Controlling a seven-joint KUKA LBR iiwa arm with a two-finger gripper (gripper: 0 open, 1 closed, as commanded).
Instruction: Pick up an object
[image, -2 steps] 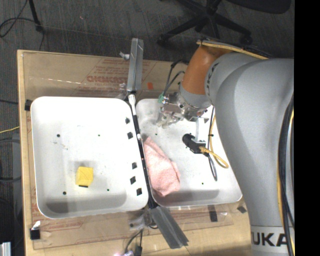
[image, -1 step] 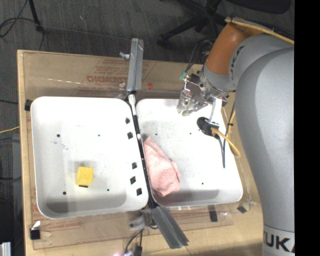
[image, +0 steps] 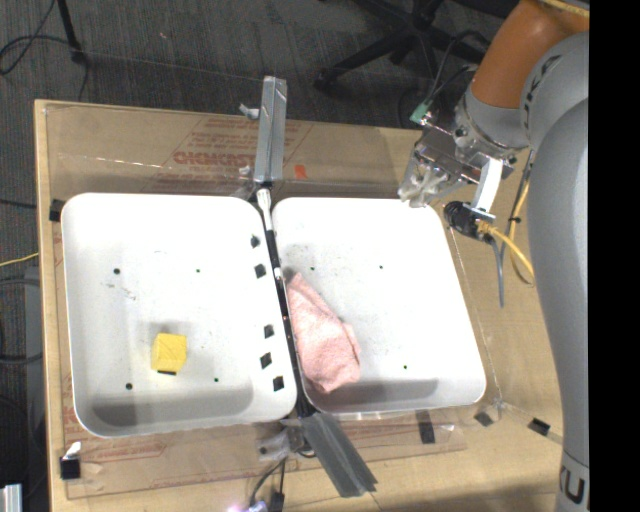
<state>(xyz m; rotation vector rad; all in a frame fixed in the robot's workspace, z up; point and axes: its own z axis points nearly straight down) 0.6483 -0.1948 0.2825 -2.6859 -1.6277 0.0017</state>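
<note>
Two bins, a pink cloth, a yellow block, and the tool up at the rim

Two shallow white bins sit side by side on the tabletop (image: 60, 140), with a clear sheet bearing red lettering under them. The grey arm (image: 565, 200) comes in from the right, its orange band (image: 515, 50) high in the far corner, and fills most of that side.

The right bin (image: 400, 250) holds a crumpled pink cloth (image: 322, 335), lying against the bin's left wall beside the divider and reaching toward the near edge. The left bin (image: 150, 230) holds a small yellow block (image: 169, 352), well away from the cloth, in the near left part of its floor.

The tool (image: 420, 188) hangs at the far right corner of the right bin, about over the rim, well apart from both the cloth and the block. Nothing shows between its pale fingers (image: 412, 190), which point down at the bin; from where I stand I cannot tell whether they are spread or closed.
</note>
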